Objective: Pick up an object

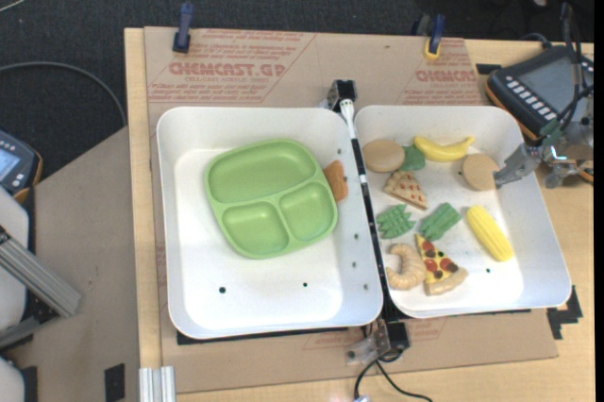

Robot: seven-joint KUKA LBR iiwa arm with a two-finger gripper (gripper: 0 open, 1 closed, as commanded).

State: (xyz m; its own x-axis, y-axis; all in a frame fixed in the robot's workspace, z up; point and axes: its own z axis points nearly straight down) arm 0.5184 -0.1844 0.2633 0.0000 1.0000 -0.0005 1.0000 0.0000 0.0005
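Observation:
The right bin (538, 249) holds several toy foods. A yellow banana (442, 147) lies at the back, between a tan bun (383, 155) and a second tan round piece (479, 171). Nearer lie a triangular sandwich wedge (406, 190), two green leafy pieces (394, 221) (439, 221), a yellow corn cob (489, 232), a pale shrimp (406, 266) and a pizza slice (441, 270). My gripper (517, 166) reaches in at the bin's right rim, just right of the second tan round piece. I see nothing held in it.
The left bin (189, 296) carries a green divided plate (272, 197) with a small orange-brown piece (335, 181) at its right edge. A control pendant (533, 89) sits behind the right bin. Clamps (182, 16) (434, 37) hold the cardboard base at the back.

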